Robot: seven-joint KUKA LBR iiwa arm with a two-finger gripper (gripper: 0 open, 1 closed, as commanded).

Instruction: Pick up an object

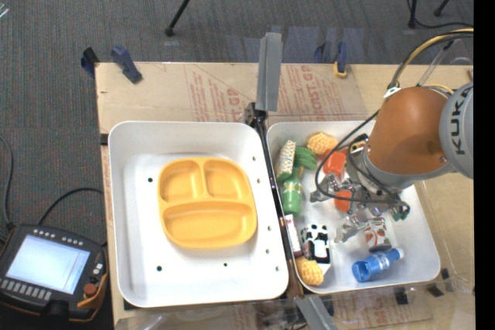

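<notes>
My gripper (354, 206) hangs low over the middle of the right bin (421, 232), under the arm's orange band (406, 137). Its metal parts sit over an orange object (336, 164) and next to a small printed carton (374, 232). Around it lie a corn cob (287, 157), a green bottle (292, 193), a yellow knitted piece (321, 143), a black-and-white toy (315, 241), a second yellow knitted piece (312, 270) and a blue bottle (376, 264). Part of the orange object is hidden by the gripper.
The left bin (128, 166) holds a yellow divided plate (206, 202). A grey post (269, 81) stands behind the seam between the bins. A teach pendant (50, 268) lies at the lower left, off the bench.
</notes>
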